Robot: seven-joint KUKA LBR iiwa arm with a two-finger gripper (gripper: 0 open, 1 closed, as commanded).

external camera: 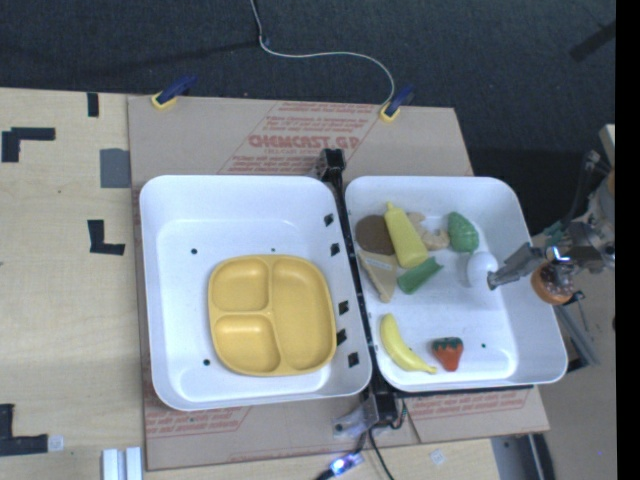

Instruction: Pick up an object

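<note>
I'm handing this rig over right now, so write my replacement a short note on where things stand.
Gripper: over the right bin's right side, nothing seen held.
Right bin holds a banana, strawberry, yellow bottle, green pieces and a white item near the gripper.
Left bin holds a yellow tray.
Done: no pick yet.
Left: grasp and lift one object.

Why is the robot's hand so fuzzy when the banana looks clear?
In the camera view the hand at the right bin's edge is smeared, probably motion blur; the banana and yellow tray look sharper. Light is soft, with faint shadows, and the white bins look bright without harsh glare.
</note>
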